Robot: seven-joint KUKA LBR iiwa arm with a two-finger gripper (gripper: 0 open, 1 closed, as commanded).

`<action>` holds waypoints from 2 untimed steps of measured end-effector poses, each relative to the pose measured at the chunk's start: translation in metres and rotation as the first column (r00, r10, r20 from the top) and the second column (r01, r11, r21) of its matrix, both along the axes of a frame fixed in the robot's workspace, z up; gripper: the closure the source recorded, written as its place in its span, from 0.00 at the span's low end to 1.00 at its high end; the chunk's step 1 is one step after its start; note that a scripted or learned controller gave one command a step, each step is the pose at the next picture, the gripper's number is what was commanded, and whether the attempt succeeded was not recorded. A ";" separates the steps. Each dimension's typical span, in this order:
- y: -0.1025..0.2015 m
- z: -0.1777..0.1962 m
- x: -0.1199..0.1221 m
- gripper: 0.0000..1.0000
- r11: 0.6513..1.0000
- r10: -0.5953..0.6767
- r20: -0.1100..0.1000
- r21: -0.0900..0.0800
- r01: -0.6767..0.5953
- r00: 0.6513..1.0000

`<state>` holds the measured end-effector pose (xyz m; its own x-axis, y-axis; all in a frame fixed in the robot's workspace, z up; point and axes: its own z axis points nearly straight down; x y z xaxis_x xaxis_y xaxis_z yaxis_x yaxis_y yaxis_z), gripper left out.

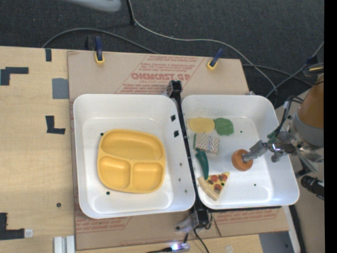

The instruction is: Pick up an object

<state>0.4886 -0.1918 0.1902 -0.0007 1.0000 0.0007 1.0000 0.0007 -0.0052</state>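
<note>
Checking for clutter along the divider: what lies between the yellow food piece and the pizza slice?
In the camera view, the patterned block and green pepper lie between yellow piece and pizza slice.

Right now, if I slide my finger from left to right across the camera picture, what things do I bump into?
Yellow divided plate → green pepper → pizza slice → green leafy toy → orange round toy → gripper.

arm cut off at right edge
</note>
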 end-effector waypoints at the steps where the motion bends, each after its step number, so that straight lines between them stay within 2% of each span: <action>1: 0.003 -0.066 0.001 0.00 1.000 0.000 -0.005 0.002 0.000 1.000; 2: -0.001 -0.099 0.007 0.00 1.000 -0.006 0.019 -0.006 0.006 1.000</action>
<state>0.4953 -0.1933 0.0911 0.0052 1.0000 -0.0055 0.9999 -0.0051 0.0135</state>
